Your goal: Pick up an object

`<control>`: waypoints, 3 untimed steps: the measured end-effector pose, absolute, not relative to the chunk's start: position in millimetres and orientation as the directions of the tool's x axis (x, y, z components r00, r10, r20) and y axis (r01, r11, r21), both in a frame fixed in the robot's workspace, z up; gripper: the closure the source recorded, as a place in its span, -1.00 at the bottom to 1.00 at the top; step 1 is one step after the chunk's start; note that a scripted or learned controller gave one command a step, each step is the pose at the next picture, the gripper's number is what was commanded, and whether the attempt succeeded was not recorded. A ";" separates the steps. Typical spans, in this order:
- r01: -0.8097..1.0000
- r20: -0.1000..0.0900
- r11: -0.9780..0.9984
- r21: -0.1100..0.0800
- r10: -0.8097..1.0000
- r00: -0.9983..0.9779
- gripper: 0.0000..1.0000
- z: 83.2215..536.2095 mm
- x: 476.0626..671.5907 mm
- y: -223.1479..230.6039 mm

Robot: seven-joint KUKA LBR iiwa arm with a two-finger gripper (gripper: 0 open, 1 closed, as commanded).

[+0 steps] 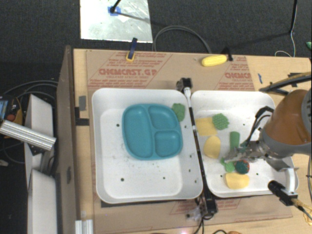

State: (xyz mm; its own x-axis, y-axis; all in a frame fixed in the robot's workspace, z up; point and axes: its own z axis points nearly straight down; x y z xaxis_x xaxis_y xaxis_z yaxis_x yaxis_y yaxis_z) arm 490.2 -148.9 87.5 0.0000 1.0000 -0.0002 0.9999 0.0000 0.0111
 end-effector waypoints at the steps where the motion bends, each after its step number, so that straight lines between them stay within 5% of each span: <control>1: 1.000 -0.005 0.006 0.014 1.000 -0.006 -1.00 180.2 537.8 -166.8; 2: 1.000 0.002 -0.001 0.003 1.000 0.001 -1.00 82.4 486.6 -142.3; 3: 1.000 0.000 0.002 0.008 1.000 -0.002 1.00 97.5 489.7 -143.8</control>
State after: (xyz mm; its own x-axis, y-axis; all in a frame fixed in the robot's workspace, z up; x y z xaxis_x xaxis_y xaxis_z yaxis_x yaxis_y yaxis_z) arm 489.7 -143.8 97.5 -0.0019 1.0000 0.0000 1.0000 0.0019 0.0081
